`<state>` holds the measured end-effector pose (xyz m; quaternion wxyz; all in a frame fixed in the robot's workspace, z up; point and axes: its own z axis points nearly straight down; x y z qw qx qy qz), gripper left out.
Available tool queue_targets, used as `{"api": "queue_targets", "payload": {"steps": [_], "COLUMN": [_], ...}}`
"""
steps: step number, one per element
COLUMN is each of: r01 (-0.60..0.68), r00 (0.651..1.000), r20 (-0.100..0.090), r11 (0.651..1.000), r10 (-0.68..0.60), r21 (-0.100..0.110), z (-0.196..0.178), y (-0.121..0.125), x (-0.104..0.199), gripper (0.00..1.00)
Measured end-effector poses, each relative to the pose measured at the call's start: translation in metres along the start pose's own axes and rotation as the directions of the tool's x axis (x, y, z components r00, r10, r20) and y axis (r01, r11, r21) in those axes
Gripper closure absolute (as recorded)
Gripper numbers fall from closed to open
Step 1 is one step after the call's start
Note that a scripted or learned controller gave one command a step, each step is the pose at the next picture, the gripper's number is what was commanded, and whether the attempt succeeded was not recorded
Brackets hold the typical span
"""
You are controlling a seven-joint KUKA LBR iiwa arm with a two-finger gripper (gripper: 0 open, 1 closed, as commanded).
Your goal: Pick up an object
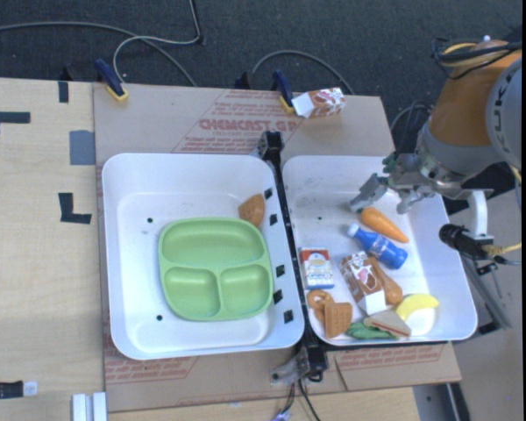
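Note:
My gripper (390, 199) hangs over the upper part of the right bin (320, 178), its two grey fingers spread open with nothing between them. Just below the fingers lies an orange carrot (385, 224), slanting down to the right. Under the carrot sits a blue bottle (379, 246) with a white cap. Further down are a red-and-white carton (316, 267), a brown wrapped snack (365, 281), a pretzel (330, 311), a sandwich (387, 324), a green pod (363, 331) and a yellow-white piece (417, 310).
The left bin (127, 182) holds a green divided plate (216, 267) and an orange-brown toy piece (253, 208) near the divider. A small red-and-white pack (320, 103) lies on the cardboard behind the bins. Blue clamps (111, 79) and cables sit at the back.

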<state>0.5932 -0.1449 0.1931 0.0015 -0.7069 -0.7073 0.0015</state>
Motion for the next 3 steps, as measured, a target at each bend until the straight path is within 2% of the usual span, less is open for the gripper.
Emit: {"api": "queue_targets", "payload": {"steps": [1,2,3], "r01": [0.000,0.000,0.003], "r00": [1.000,1.000,1.000], "r20": [-0.001,-0.001,-0.001], "r11": [1.000,1.000,1.000], "r10": [0.000,0.000,-0.003], "r21": [-0.004,-0.003,-0.006], "z": [0.100,0.091,0.008], "y": [-0.051,-0.051,0.029], "x": [-0.024,-0.024,0.065], "gripper": [0.00,1.00,1.00]}}
